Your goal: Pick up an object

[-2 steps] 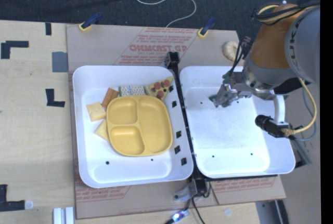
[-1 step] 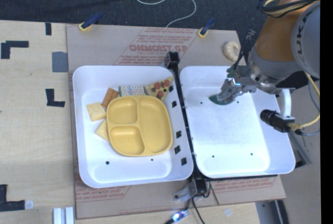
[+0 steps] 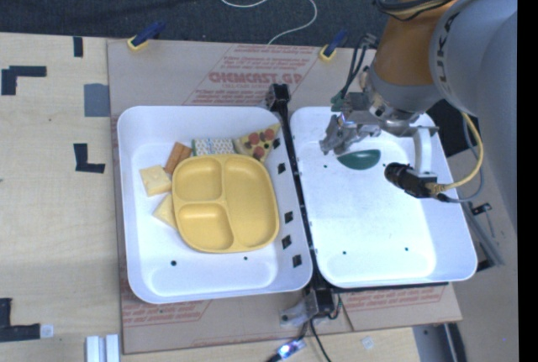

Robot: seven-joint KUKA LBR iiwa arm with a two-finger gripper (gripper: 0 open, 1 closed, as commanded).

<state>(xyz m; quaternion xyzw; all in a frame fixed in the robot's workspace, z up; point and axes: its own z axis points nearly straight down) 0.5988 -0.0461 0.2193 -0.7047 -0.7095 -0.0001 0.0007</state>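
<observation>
While the arm [image 3: 437, 24] reaches in from the right over the right bin [image 3: 378, 243], its gripper [image 3: 340, 138] sits low at that bin's upper-left area. Whether the claw is released or clenched cannot be told from this angle. Just beside the gripper, to its right and slightly lower, a dark green rounded object [image 3: 360, 158] lies on the bin floor; contact between them cannot be made out. Nothing is seen lifted.

Left bin [image 3: 143, 268] holds a yellow divided plate [image 3: 225, 202] with three compartments, sitting roughly mid-bin. Tan cracker-like pieces [image 3: 156, 180] lie against the plate's left edge, an orange-brown piece [image 3: 176, 156] just above them. Small patterned and colourful items [image 3: 239, 144] cluster along the plate's top edge, near the divider between bins. Both bins rest on a cardboard sheet [image 3: 244, 75] with red print.
</observation>
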